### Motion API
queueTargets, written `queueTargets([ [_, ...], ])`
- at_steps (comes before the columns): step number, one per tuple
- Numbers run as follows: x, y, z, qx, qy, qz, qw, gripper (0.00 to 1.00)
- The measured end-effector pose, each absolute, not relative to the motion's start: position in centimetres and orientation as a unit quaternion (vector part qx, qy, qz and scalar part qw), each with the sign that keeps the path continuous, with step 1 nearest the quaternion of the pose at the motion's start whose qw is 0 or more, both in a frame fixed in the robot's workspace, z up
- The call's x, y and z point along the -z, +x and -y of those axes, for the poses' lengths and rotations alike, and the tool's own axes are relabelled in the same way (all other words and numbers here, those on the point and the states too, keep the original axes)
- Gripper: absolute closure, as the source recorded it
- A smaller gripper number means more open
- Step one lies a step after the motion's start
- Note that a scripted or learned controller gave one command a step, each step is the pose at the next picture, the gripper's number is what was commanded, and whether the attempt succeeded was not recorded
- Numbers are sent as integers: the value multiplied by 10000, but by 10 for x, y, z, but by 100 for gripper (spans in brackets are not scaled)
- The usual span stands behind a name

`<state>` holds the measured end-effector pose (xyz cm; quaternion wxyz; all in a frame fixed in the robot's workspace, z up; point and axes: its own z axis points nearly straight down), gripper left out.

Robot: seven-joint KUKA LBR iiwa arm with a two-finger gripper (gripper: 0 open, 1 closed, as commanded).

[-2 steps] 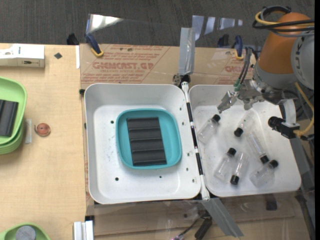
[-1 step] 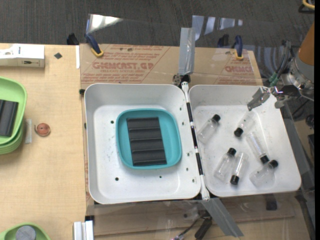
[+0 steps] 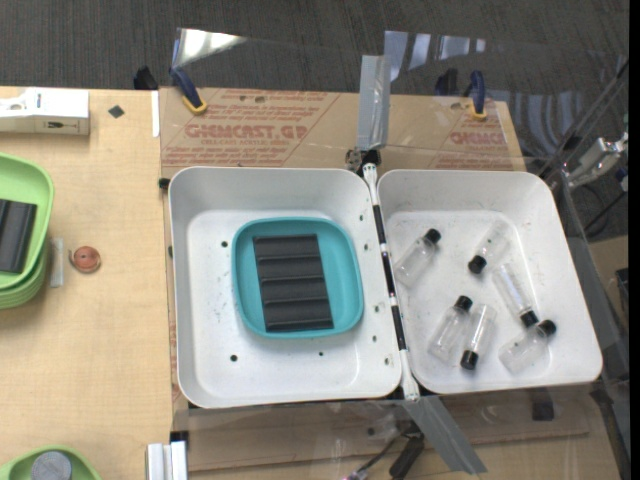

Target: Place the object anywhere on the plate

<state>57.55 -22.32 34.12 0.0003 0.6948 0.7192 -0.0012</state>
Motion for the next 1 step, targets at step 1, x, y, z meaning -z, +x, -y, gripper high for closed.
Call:
queueTargets([
  [1, -441, 611, 222, 12, 7036, -7106, 3, 0],
])
